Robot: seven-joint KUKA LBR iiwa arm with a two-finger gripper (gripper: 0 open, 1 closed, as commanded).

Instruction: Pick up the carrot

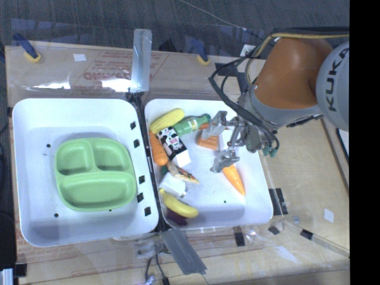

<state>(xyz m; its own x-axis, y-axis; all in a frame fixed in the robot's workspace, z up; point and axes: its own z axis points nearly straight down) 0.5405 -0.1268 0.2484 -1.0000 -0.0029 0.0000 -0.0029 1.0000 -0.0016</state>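
1. Carrot point(235, 178) lying flat on floor of right bin point(255, 209), right half, toward near-right corner.
2. Gripper point(226, 145) directly above and just far-left of carrot; lower finger tip looks touching or almost touching carrot's thick top end.
3. Carrot long axis diagonal: thick end far-left under gripper, pointed tip near-right.
4. Gripper state: fingers look parted, nothing seen clamped between them; carrot not lifted, judged not yet grasped.
5. Judgement: next move needs small shift near-right and down, fingers straddling carrot across its short width, closing perpendicular to diagonal axis.
6. Risk: orange wedge-shaped piece point(208, 141) just far-left of gripper, similar colour, possible wrong target.
7. Second orange carrot-like item point(159, 150) along left wall of right bin, well apart from gripper; nearer one taken as target.
8. Other clutter left of carrot: green bottle point(191, 124), yellow corn-like piece point(166, 119), banana point(180, 206).
9. Green divided plate point(93, 174) in left bin point(29, 218), not involved.
10. Writing: "KUKA" partly readable on arm point(332, 82) housing at right; reddish printing on table point(309, 260) sheet beyond bins, too faint to read.
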